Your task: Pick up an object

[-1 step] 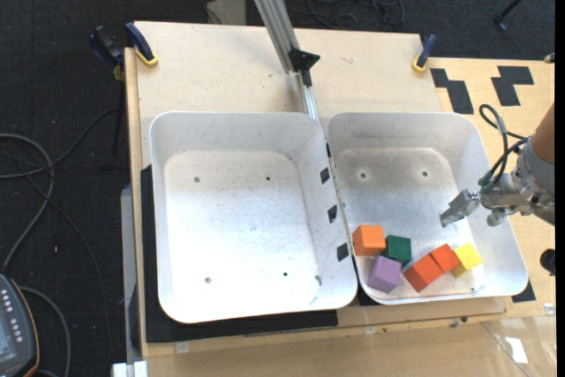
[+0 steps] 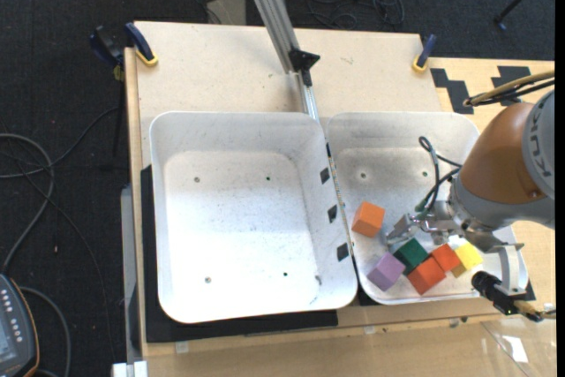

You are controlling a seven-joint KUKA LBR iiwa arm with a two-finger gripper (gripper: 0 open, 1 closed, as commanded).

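Blocks point(image 2: 415, 259) crowd right bin's point(image 2: 388, 130) front edge, gripper point(image 2: 408, 229) above.

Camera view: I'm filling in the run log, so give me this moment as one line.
arm: over right bin | gripper: low among blocks, grasp unclear | nearest: green block, orange block | left bin: untouched

Several blocks point(image 2: 415, 259) lie clustered in the right bin point(image 2: 388, 146), with the left bin point(image 2: 177, 137) touching alongside.
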